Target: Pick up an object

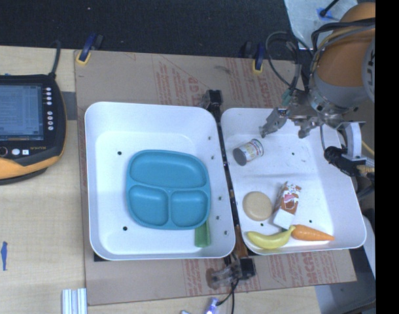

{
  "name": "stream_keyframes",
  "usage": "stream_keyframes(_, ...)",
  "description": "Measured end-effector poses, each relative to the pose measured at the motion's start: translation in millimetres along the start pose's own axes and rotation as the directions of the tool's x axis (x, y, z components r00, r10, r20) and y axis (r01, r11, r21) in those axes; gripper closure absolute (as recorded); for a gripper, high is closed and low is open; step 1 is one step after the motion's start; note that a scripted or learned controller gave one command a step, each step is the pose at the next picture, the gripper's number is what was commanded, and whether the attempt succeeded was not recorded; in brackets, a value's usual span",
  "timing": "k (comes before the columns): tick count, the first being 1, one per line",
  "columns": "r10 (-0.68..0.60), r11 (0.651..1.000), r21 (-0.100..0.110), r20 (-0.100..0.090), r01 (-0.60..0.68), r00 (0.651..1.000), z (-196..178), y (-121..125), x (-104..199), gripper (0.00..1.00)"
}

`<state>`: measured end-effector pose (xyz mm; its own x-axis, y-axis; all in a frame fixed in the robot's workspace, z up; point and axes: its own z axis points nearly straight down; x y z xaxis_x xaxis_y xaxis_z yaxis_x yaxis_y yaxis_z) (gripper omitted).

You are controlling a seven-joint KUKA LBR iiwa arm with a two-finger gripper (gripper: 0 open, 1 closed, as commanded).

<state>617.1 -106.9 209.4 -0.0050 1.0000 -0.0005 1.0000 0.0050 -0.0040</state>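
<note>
A small grey cylindrical can (248,152) is seen lying on its side near the upper left of the right white bin (337,175). Just above and to its right, the two-finger gripper (288,127) is held with fingers spread wide, nothing between them. A yellow banana (268,239) and an orange carrot (311,234) lie along the bin's near edge.

what the counter holds, counted

two white bins: the left bin (101,175) and the right bin (340,195). in the left, one blue divided plate (168,190) and one green block (202,235). in the right, one small can (248,152), one round cookie (257,205), one banana (269,239), one carrot (311,233) and one small carton (288,205). one tablet controller (19,126) on the counter (36,241). three clamps at the cardboard's far edge.
</note>
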Motion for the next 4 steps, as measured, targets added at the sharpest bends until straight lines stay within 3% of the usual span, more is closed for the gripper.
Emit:
stream_keyframes(1, 0.000, 1.000, 0.002, 0.001, 0.000, 1.000, 40.0, -70.9, -3.8, 0.00)
stream_keyframes(2, -0.003, 1.000, -0.022, 0.007, 0.003, 1.000, 101.6, -110.2, -15.7, 0.00)
stream_keyframes(3, 0.002, 1.000, -0.002, 0.001, -0.002, 1.000, 118.1, -128.5, -66.5, 0.00)
stream_keyframes(4, -0.001, 1.000, -0.001, 0.002, 0.001, 1.000, 107.9, -128.2, -67.1, 1.00)
